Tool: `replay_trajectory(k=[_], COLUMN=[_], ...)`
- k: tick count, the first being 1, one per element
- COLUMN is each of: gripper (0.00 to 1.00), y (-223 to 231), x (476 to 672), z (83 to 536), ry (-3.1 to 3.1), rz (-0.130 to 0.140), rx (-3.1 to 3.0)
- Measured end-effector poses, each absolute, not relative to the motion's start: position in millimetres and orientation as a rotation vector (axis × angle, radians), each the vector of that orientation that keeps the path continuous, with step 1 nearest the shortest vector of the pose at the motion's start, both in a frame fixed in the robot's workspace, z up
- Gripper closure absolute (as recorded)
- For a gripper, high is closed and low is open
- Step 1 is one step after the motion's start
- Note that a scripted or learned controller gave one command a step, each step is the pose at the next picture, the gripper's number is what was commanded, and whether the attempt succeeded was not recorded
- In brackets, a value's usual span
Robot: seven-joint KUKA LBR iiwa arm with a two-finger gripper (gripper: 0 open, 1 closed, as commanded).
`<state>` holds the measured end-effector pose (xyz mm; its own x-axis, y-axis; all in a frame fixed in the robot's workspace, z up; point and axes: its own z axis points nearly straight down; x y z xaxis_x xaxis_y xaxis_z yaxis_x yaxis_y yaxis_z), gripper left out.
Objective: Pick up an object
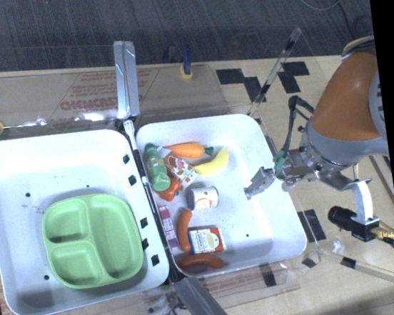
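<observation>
My gripper (258,182) hangs over the right part of the right bin (283,235), with nothing seen between its fingers. The toy food lies to its left in that bin: a carrot (186,149), a banana (213,163), a green bottle (156,167), a small red packet (179,168), a white can (202,198), a sausage (183,228), an orange carton (206,240) and a red sausage (201,262) at the front wall. The can is the nearest item, a short way left of the gripper.
A green divided plate (92,239) lies in the left bin (10,163). A metal divider (125,80) stands between the bins at the back. The orange and grey arm (346,115) fills the right side, with cables beside it.
</observation>
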<state>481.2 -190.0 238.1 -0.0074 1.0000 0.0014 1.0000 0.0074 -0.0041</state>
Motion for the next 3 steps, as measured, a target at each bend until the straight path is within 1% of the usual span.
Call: replay_trajectory(k=[1,2,3], gripper=[0.0,0.0,0.0], y=[-145,-127,-191], x=[536.4,601.0,663.5], z=[185,178,105], ry=[-2.383,-2.369,-2.348], rz=[0.004,0.003,-0.017], rx=[-2.038,-2.061,-2.114])
